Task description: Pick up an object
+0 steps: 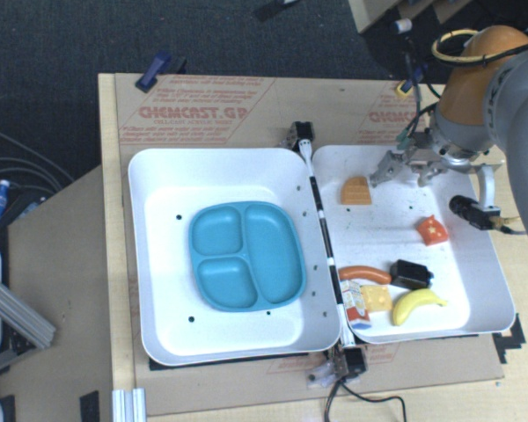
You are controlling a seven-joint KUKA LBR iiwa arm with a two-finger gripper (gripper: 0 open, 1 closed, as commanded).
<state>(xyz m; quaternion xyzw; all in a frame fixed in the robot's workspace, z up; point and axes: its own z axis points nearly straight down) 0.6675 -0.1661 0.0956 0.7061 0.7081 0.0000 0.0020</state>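
The right bin [484,262] holds several small objects. A tan wedge [355,192] lies near its far left corner, and a small red piece [433,229] sits mid-right. Along the near side lie an orange-red sausage [363,274], a black block [412,274], a yellow banana [416,305] and a printed packet [357,306]. My gripper [402,174] hangs over the bin's far edge, just right of the tan wedge. Its two grey fingers are spread apart, open, with nothing between them.
The left bin [158,192] holds a blue divided plate [246,255]. The two bins meet at a ridge [321,227]. The grey arm with its orange band [475,77] comes in from the upper right. Cables lie off the bench at left.
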